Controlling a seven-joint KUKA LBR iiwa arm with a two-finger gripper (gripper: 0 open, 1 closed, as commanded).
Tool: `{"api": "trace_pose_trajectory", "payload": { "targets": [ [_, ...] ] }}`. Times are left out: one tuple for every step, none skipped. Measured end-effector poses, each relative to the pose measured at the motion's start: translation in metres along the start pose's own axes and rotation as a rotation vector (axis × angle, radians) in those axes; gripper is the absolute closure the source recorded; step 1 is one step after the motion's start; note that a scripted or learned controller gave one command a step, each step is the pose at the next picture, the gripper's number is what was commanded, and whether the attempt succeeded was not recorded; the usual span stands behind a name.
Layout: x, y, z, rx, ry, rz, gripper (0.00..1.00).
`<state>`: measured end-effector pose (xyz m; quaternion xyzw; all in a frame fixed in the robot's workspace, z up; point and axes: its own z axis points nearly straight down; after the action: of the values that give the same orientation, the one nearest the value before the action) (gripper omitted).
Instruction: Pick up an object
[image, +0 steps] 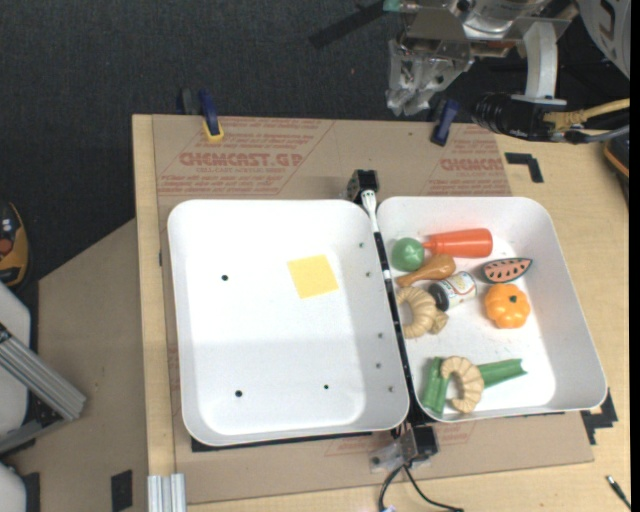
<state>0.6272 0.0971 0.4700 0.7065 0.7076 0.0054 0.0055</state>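
Observation:
My gripper (420, 88) hangs high over the bench's far edge, behind the right bin (560, 330), and looks open with nothing between its fingers. In that bin lie a red-orange carrot (460, 242) with a green ball (407, 253) at its end, a tan drumstick (432, 270), a watermelon slice (506, 269), an orange pumpkin (507, 306), a tan pastry (422, 312) and a small jar (457, 288). Nearer the front are a green vegetable (495, 373) and a tan ring (463, 384). A flat yellow square (312, 276) lies in the left bin (200, 330).
Both bins sit on a brown board (250, 150) held by blue clamps (210, 115) at the back. A black divider clip (362, 184) marks the seam between the bins. Metal framing (40, 380) stands off the board at the left.

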Motion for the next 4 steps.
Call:
{"api": "trace_pose_trajectory", "payload": {
  "targets": [
    [0.073, -0.018, 0.040, 0.021, 0.001, -0.007, 1.00],
    [0.131, -0.024, 0.148, 0.027, -0.001, -0.004, 1.00],
    [-0.016, 0.041, 0.087, 0.005, -0.006, 0.016, 1.00],
    [-0.104, 0.013, 0.114, 0.021, -0.003, 0.011, 1.00]
  ]
}}
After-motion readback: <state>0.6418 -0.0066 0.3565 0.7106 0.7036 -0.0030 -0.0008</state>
